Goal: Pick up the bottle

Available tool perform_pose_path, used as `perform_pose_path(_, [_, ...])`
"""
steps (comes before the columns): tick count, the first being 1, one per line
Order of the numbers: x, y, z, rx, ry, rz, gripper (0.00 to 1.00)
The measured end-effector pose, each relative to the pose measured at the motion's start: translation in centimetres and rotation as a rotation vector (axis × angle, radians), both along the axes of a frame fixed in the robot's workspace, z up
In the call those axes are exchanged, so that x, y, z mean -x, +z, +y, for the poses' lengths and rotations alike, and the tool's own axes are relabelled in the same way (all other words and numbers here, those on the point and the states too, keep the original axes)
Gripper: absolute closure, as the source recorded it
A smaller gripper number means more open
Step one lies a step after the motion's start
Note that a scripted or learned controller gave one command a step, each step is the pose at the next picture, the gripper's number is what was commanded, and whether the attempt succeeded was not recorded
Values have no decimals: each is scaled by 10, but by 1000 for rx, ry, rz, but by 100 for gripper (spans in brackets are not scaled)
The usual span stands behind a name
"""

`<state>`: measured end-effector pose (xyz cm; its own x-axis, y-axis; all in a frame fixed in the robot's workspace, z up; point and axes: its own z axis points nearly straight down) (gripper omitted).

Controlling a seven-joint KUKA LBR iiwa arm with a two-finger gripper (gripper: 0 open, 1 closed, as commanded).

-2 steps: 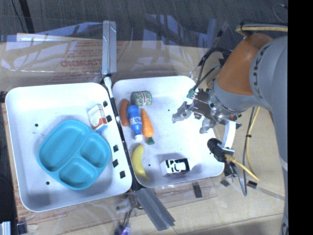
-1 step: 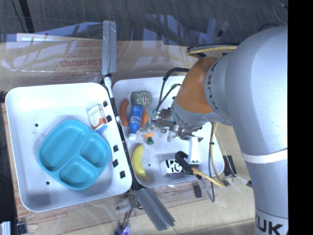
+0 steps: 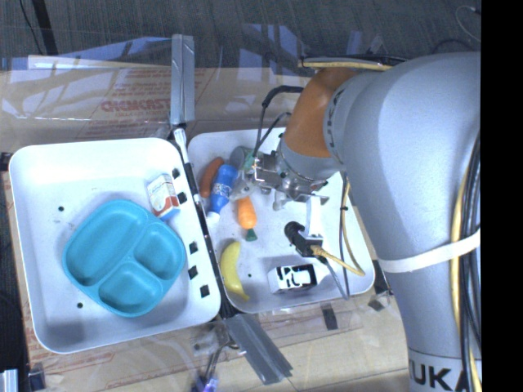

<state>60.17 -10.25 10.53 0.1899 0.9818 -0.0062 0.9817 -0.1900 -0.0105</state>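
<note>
The bottle (image 3: 222, 184) is blue with a white cap and lies in the right bin (image 3: 359, 276) near its left wall, cap toward the front. My gripper (image 3: 250, 171) hangs low over the back of that bin, just right of the bottle's upper end and close to it. The bottle still rests on the bin floor. The grey wrist and orange band hide the back right part of this bin.
In the right bin a reddish-brown sausage-shaped thing (image 3: 210, 172) lies left of the bottle, with a carrot (image 3: 246, 213), a banana (image 3: 232, 269) and a white-and-black object (image 3: 292, 276) nearer the front. The left bin (image 3: 49, 178) holds a blue divided plate (image 3: 122, 256) and a small white-and-orange container (image 3: 162, 193).
</note>
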Motion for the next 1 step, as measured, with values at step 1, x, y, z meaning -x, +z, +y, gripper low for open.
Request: perform_pose_path(1, [-53, -13, 9, -3, -204, -10, 0])
